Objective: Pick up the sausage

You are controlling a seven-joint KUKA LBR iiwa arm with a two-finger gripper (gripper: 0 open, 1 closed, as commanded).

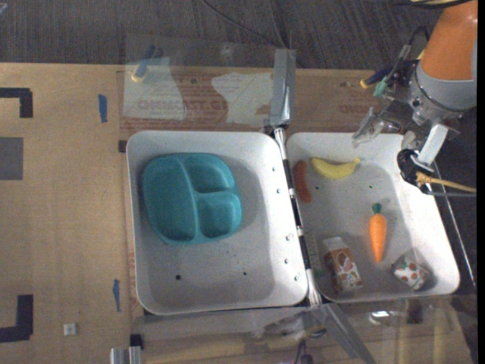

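The sausage [302, 181] lies in the right bin [447, 275], hard against its left wall, well left of and below the tool [370, 130], just beside the banana [336, 167]. Whether the tool is spread or pressed together cannot be told. It looks like a light, stiff, smooth toy; a mid-length grip across its width seems best. Its long axis runs along the wall.
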